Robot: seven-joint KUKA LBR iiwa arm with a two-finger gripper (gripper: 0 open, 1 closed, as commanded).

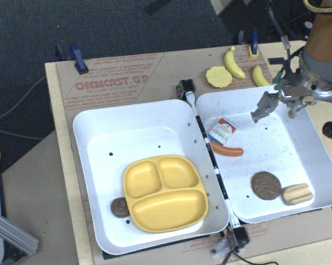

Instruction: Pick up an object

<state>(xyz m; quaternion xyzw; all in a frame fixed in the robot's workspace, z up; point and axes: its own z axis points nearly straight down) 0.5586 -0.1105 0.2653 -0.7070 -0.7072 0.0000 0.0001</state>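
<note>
My gripper [278, 109] hangs over the back right part of the right bin [294, 149]. Its fingers [263, 110] are spread open and nothing is between them. To its left in that bin lies a small white, blue and red carton [222, 131], with a red sausage [227, 150] just in front of it. A round brown cookie [265, 185] and a tan bread roll [297, 193] lie side by side near the front edge. None of these touches the gripper.
The left bin [131, 142] holds a yellow divided plate [164, 192] with a small brown cookie [120, 207] beside its left edge. On the bench behind the right bin lie two bananas [234, 63] [259, 75] and a yellow round piece [218, 77].
</note>
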